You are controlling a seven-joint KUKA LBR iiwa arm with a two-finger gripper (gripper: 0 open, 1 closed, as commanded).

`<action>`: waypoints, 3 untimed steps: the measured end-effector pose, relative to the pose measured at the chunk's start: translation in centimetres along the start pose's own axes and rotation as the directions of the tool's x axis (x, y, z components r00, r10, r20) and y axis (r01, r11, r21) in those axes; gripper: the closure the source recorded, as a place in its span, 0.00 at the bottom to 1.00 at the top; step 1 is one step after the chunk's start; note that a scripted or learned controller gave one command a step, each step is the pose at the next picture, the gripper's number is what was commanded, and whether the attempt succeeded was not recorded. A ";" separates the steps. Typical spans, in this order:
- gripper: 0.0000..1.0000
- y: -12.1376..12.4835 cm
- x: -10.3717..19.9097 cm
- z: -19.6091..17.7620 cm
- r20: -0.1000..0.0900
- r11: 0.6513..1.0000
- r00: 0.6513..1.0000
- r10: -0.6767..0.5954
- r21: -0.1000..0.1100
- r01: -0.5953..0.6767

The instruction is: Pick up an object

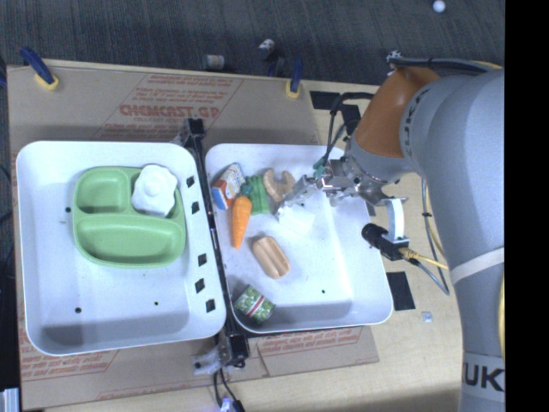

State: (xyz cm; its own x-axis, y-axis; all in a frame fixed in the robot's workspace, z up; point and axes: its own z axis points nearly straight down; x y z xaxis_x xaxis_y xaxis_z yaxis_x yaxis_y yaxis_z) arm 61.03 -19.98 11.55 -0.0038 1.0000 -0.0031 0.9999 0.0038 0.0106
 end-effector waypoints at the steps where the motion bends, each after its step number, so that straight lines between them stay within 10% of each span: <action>1: 0.00 -7.4 6.1 2.3 -0.004 1.000 1.000 -0.002 0.014 0.002; 2: 1.00 -7.3 6.0 1.3 -0.002 1.000 1.000 -0.006 0.014 0.006; 3: 1.00 -12.9 1.8 -5.8 -0.002 1.000 1.000 0.000 0.011 0.000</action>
State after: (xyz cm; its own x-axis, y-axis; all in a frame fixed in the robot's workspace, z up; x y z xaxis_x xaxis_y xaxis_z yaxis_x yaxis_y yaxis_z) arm 48.07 -18.20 17.24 -0.0037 1.0000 -0.0006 1.0000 0.0037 -0.0003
